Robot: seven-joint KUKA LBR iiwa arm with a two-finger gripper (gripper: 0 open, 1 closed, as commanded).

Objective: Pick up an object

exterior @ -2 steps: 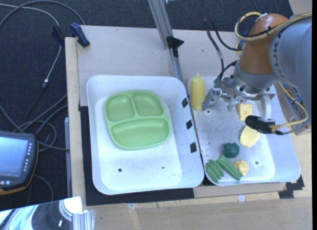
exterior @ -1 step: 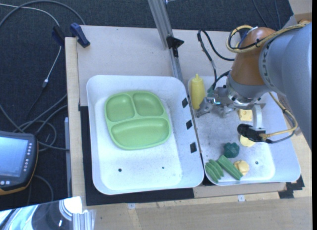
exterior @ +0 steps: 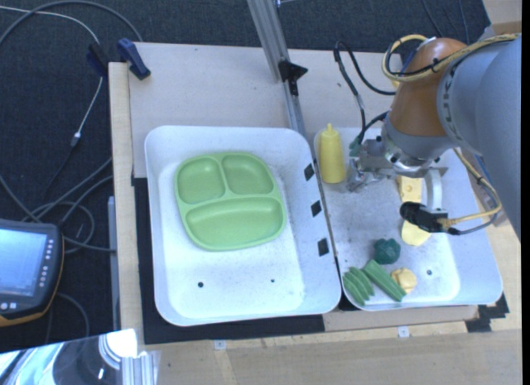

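Reaching in from the right, the grey arm with its orange band (exterior: 422, 69) bends down over the far part of the right bin (exterior: 464, 288). Its gripper (exterior: 362, 178) hangs low at the bin's far left part, just right of a yellow squeeze bottle (exterior: 331, 154) that stands against the wall between the two bins. Whether the gripper is wide or narrow cannot be told, since the wrist covers most of it, and nothing can be made out between its tips.

On the right bin's floor, nearer than the gripper, lie several small things. A yellow banana-like piece (exterior: 416, 230) with a dark end lies near the middle, under a yellow cable. A second pale yellow piece (exterior: 410, 188) shows just beyond it, partly hidden by the arm. Nearer still sits a dark green rounded object (exterior: 386, 251), and at the near edge lies a bunch of green pods (exterior: 373, 282) with a small yellow lump (exterior: 404, 278) just to their right.

Sitting in the left bin (exterior: 166, 292) is a light green divided plate (exterior: 230, 199), placed toward the far side, with two small compartments far and one long one near.

Both bins rest on a pale surface (exterior: 207, 85), where a blue clamp (exterior: 132, 56) grips the far left corner. A metal post (exterior: 267, 19) rises from the far side between the bins. A screen device (exterior: 25, 269) lies on the dark floor at left.
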